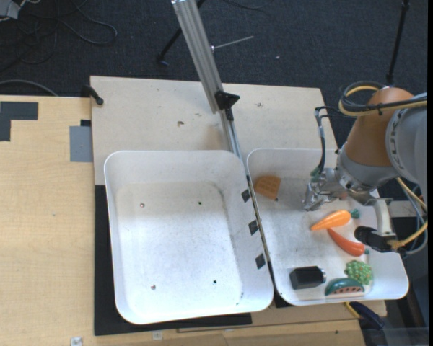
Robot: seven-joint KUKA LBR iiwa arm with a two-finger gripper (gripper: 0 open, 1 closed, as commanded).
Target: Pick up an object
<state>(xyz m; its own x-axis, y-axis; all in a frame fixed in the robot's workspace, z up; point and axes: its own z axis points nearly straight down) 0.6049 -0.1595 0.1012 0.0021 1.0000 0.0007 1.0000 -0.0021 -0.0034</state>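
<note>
My gripper point(315, 199) hangs low over the right bin point(289, 254), near its middle right. An orange carrot point(330, 220) lies just below and right of the fingertips, apart from them. A brown bread-like piece point(268, 187) sits to the left of the gripper near the bin's divider. Further toward the front lie a red-orange pepper point(346, 242), a black block point(307, 277), a green broccoli-like piece point(359, 271) and a watermelon slice point(344, 288). Nothing shows between the fingers.
The left bin point(130, 193) sits beside the right one, split by a ridge with black clips point(251, 225). A slanted aluminium rail point(202, 56) rises at the back. My arm's grey and orange body point(379, 143) overhangs the right bin's right edge.
</note>
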